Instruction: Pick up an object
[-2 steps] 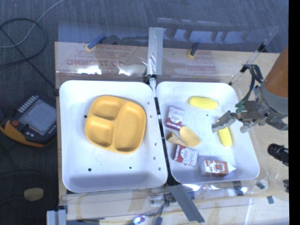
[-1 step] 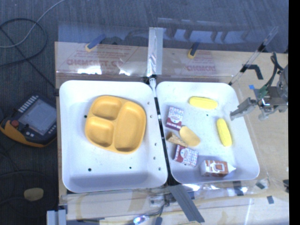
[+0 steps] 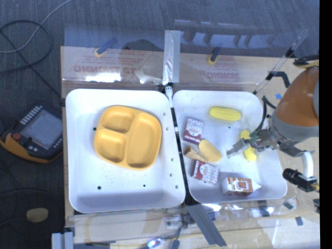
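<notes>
My gripper (image 3: pixel 239 147) hangs low over the right side of the right bin (image 3: pixel 259 104), at the end of the grey arm with its orange band (image 3: pixel 303 100). A small yellow piece (image 3: pixel 250 154) lies right beside the gripper, and another yellow bit (image 3: pixel 245 135) shows just above it; whether either is gripped is unclear. To the left of the gripper lies a yellow oval object (image 3: pixel 209 150). A yellow corn cob (image 3: pixel 225 113) lies toward the bin's back.
Two red cartons (image 3: pixel 193 130) (image 3: pixel 205 171) and a red-and-white box (image 3: pixel 237 185) also lie in the right bin. The left bin (image 3: pixel 83 185) holds a yellow divided plate (image 3: pixel 127 136). A teach pendant (image 3: pixel 33 134) rests on the floor at left.
</notes>
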Tool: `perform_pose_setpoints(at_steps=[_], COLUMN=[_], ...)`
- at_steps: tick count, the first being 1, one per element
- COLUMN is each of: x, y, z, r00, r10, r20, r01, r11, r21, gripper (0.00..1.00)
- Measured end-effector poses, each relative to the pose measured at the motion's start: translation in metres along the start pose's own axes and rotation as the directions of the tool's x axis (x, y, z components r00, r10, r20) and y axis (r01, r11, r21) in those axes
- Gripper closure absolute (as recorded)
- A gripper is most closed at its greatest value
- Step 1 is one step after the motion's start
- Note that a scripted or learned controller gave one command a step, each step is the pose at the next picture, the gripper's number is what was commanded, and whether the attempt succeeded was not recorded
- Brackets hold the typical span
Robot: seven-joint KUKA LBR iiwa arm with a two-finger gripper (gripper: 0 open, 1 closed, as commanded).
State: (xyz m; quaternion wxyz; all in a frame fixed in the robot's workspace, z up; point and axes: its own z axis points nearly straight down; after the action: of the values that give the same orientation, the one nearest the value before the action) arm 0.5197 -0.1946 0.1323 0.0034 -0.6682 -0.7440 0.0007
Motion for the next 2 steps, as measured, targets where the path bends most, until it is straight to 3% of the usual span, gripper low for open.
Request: perform_pose_setpoints(at_steps=[1, 2], x=[-0.015, 0.006], y=[0.035, 0.105], z=[0.041, 0.043], r00=[0.999, 0.986], r10=[-0.039, -0.165], r20=[0.006, 0.011], r01=[0.039, 0.165], r11=[0.999, 0.986], r21=[-0.020, -0.015], gripper=[0.00, 0.00])
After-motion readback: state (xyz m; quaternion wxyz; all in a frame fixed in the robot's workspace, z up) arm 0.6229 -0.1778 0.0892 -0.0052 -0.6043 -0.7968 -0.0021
